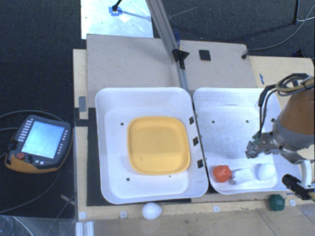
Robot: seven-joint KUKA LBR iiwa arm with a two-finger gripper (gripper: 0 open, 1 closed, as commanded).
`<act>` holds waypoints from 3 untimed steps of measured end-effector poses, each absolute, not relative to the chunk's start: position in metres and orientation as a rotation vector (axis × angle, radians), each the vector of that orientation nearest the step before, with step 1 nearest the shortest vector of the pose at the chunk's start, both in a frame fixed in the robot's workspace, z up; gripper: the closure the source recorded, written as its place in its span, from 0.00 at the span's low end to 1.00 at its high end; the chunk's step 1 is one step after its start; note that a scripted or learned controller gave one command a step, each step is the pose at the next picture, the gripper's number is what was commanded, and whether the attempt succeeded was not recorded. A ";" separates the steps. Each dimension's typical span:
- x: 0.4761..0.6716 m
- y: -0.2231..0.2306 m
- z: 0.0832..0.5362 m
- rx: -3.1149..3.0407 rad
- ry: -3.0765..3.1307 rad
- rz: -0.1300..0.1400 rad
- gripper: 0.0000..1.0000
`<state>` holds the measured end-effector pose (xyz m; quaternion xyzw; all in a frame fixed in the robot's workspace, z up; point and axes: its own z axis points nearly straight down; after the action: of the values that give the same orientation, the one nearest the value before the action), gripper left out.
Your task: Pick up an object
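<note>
the gripper [254, 148] hangs low over the right bin [224, 112], and whether it's spread or pinched i cannot tell. nothing visibly held. just below it, along the bin's near wall, sit an orange-red ball [221, 173], a small white piece [242, 174] and a white ball [266, 171]. yellow plate [158, 145] fills the left bin [110, 132]. no writing can be read on anything.

A small red-orange ball [221, 173] lies on the right bin's [221, 107] floor near its front-left corner.
</note>
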<state>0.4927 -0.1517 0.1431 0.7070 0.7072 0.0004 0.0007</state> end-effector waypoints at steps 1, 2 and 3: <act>0.494 -0.152 0.206 2.217 2.219 0.005 1.00; 0.495 -0.152 0.218 2.220 2.221 0.002 1.00; 0.520 -0.107 0.211 2.216 2.227 0.002 1.00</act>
<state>0.5196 -0.1069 0.2114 0.7053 0.7089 0.0006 0.0000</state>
